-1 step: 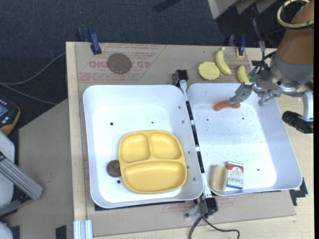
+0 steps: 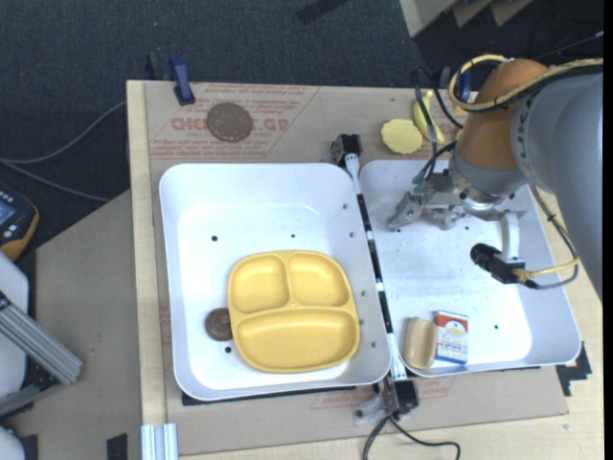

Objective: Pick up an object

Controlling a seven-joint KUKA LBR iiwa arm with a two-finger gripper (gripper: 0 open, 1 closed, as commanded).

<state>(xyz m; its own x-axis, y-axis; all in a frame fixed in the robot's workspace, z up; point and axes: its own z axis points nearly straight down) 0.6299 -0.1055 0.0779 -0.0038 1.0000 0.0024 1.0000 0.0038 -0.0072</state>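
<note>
Metal-grey gripper (image 2: 426, 209) hangs low over the far end of the right bin (image 2: 421, 286), below an orange wrist band; whether it is released or clenched cannot be told from this angle, and nothing is visibly held. Nearest to it, toward the camera in the same bin, lie a small box (image 2: 452, 339) printed white, red and blue and, touching the box's left side, a tan cup (image 2: 419, 342) tipped over. Both look light; the box seems stiff and flat-sided, so its two long sides are probably the safest place to pinch. The cup may roll or slip. Farther left, in the left bin (image 2: 192, 209), sits a yellow divided plate (image 2: 291, 310), likely hard, smooth plastic, with a brown disc (image 2: 219, 325) tucked at its left edge. Beyond the gripper, on the bench (image 2: 287, 113), rests a yellow lump (image 2: 402, 136).
</note>
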